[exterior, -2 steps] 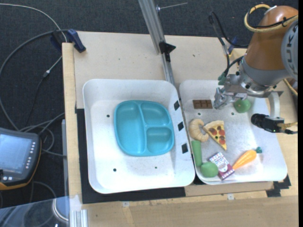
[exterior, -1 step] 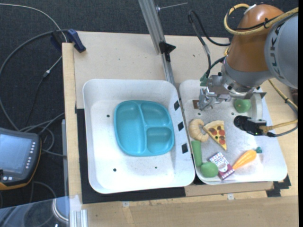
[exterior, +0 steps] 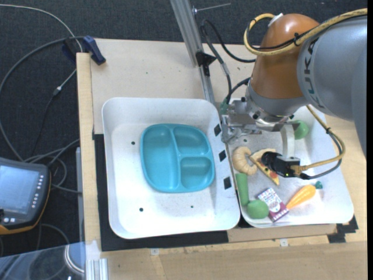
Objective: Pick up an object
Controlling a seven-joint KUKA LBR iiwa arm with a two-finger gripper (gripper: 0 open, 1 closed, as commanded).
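Observation:
My gripper (exterior: 232,130) hangs low over the left rim of the right bin (exterior: 344,198), under the arm's orange wrist. Just below it lies a tan croissant-shaped toy (exterior: 244,161). A green stick (exterior: 242,185) and a green round piece (exterior: 256,209) sit at the bin's front left. A purple and pink packet (exterior: 273,203) lies beside them, and an orange carrot (exterior: 303,196) lies to its right. A small red and yellow piece (exterior: 271,175) rests near the middle. A green ball (exterior: 301,130) shows at the back, partly behind the arm. I see nothing held.
The left bin (exterior: 116,156) holds a teal divided plate (exterior: 176,157). A metal pole (exterior: 186,22) rises behind the bins. Cables and a blue clamp (exterior: 92,49) lie at the bench's back left, and a pendant (exterior: 20,194) sits off the bench at left.

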